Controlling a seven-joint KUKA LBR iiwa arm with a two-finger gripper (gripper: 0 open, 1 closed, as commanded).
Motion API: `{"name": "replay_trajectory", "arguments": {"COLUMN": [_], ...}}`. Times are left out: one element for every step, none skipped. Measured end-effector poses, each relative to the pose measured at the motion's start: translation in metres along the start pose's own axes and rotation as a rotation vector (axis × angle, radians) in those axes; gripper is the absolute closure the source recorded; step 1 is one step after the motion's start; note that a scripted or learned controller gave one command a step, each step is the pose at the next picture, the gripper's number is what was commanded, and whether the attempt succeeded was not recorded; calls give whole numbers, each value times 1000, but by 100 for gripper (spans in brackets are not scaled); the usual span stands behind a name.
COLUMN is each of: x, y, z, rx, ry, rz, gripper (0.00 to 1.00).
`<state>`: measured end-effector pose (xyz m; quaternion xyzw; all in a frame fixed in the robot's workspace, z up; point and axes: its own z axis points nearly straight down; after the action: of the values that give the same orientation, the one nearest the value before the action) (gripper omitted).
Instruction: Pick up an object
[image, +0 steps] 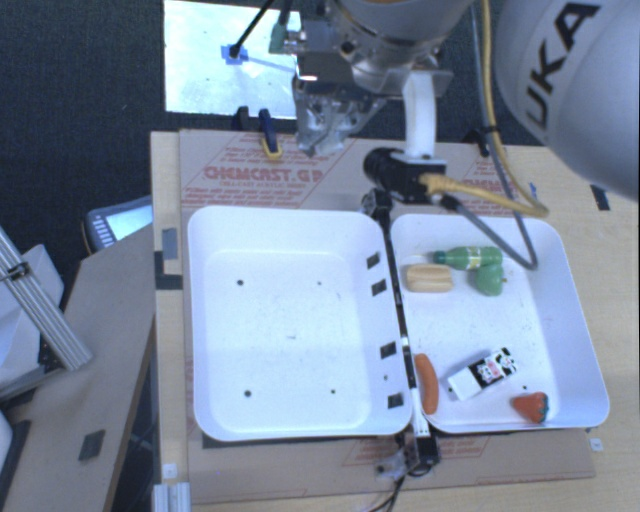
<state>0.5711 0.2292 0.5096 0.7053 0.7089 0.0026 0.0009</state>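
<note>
Pincer (322, 128) sits high at the desk's far edge, above the strip of brown board (262, 176) with red print, just past the far rim of the left bin (285, 325). Can't tell how it's set; it's blurred metal from this angle. Nothing visible in it.

Arm (570, 70) comes in from the top right; grey housing with black lettering fills that corner. Yellow cable (480, 192) and grey hose (515, 235) run from a black fitting (395, 172) out over the far part of the right bin (575, 330).

All pickable objects are in the right bin:
- green bottle (475, 262) lying on its side near the far rim, cap pointing at the divider.
- tan bread-like piece (427, 278) just beside the bottle, on the divider side.
- orange sausage-shaped piece (427, 384) along the divider wall, toward the near edge.
- small white carton with black patches (482, 374) near the near edge, tilted, close to the sausage piece but apart.
- red-orange strawberry-like piece (531, 406) in the near right corner.

Left bin: bare white floor with a few small dark dots. Black clips (381, 288) line the rim between the bins.

Yellow-and-blue clamp (268, 137) on the desk's far edge, left of the pincer.
</note>
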Motion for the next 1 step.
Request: {"name": "replay_trajectory", "arguments": {"x": [0], "y": [0], "z": [-11], "rx": [-2], "ry": [1], "rz": [-4], "gripper": [100]}}
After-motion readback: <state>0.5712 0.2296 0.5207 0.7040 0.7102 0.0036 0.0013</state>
